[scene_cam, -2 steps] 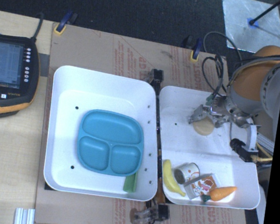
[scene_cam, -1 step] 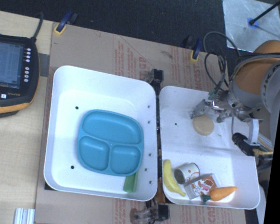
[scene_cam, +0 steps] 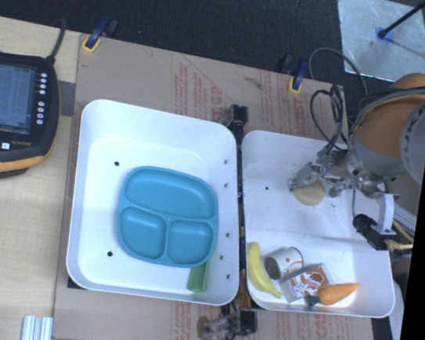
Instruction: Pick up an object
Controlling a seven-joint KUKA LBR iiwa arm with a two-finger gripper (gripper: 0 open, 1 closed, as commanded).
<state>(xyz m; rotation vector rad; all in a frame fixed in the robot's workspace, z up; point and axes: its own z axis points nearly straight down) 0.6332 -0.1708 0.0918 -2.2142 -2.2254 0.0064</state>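
Observation:
My gripper hangs low over the back part of the right bin, reaching in from the right. A pale beige rounded object lies right under it, partly covered by the gripper, and I cannot tell whether they touch. At the bin's front edge lie a yellow banana, a small tin can, a printed packet and an orange carrot.
The left bin holds a blue divided plate and a green piece at its front right corner. A control pendant with a screen lies on the bench at the far left. Cables loop behind the right bin.

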